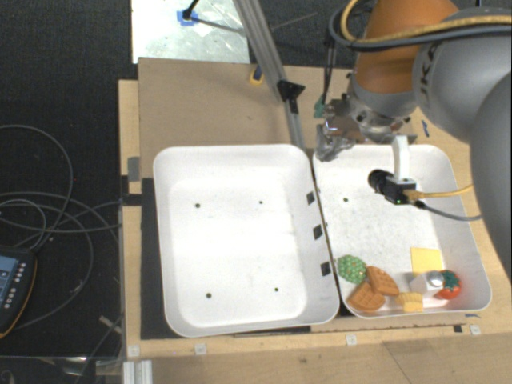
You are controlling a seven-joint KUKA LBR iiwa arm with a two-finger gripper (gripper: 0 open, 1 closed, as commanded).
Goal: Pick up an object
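Down at the near edge of the right bin (472,238) you have your cluster: a green knobbly piece (350,267), two orange waffle-like pieces (374,288) touching each other, a small yellow bit (411,301), a yellow block (426,258) and a white-and-red item (438,284) jammed into the near right corner. They sit tight together, hard against the bin's near wall, so you get little room to come in from the near side. The waffle pieces run with their long axis slanting from near-left to far-right.

Move your eye up and the floor of that bin is bare through the middle. That is your open lane. The left bin (172,214) lies alongside, sharing the divider edge with its black clips.

Farther back, the pincer (330,145) hangs over the far left corner of the right bin, just beside the divider. You cannot tell from this slant whether it is released or clenched, and nothing shows between its tips. A small black unit with a yellow cable juts out beside the wrist.

So here's the relation that matters: the objects lie toward the near side and slightly right of the pincer, well apart from it. My read is that you want to travel along the bare floor toward the near wall, and the green piece is the closest candidate. Watch the divider on the left and that crowded corner.
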